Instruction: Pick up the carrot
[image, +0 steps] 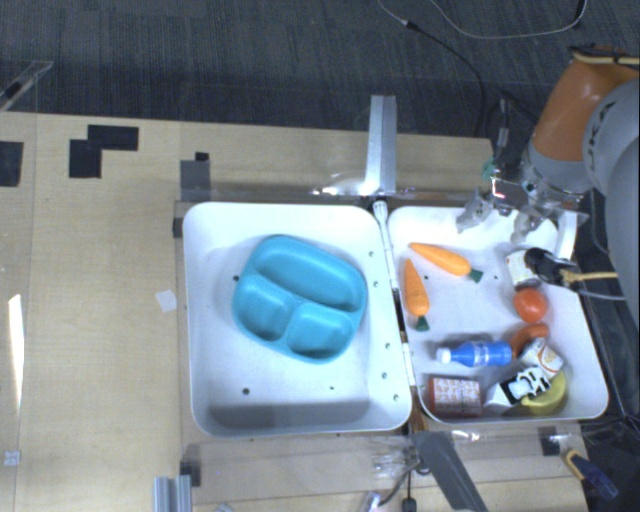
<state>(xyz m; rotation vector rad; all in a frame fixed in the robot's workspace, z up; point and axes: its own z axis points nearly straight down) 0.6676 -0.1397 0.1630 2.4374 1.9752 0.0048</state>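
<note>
Gripper: gripper hovered with fingers apart and nothing between them, over the far edge of the right bin, close to the carrots but touching neither.
Carrots: two lay in that bin's far left part. One carrot lay crosswise, green end toward the arm; a second carrot lay lengthwise just beside the bin's left wall.
Neighbours: a tomato sat near the right wall; a blue bottle, a brown packet and other small goods lined the near edge, well apart from the carrots.
Left bin: a blue tray sat in the left bin.
Step, as judged: approach, with no grasp yet.
Advice: the crosswise carrot looked the easier target, nearer and clear of the wall; descend over its thick middle, fingers straddling its width, and close only once low beside it.
</note>
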